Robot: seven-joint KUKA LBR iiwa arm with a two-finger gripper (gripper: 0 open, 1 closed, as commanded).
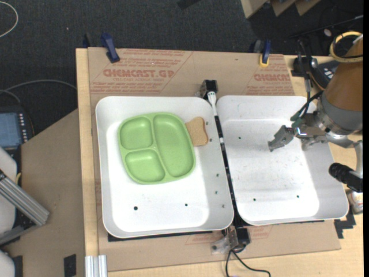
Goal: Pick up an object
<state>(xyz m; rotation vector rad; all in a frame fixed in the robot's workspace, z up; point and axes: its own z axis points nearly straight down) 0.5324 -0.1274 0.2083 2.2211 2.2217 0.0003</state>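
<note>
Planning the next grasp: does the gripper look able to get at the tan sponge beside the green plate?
Probably yes. The gripper hangs over the right bin, while the tan sponge lies uncovered in the left bin, against the green plate; only the low rims lie between.

The brown board (173, 68) under the two bins carries red print; at its upper left the largest line reads "CHEMCAST" followed by what looks like "GP" (the last letters are soft), with smaller red lines above and below it too blurred to read. At the board's upper right the same red wording appears again, partly cut off by the arm; only "CHEMCAS" can be made out there.
</note>
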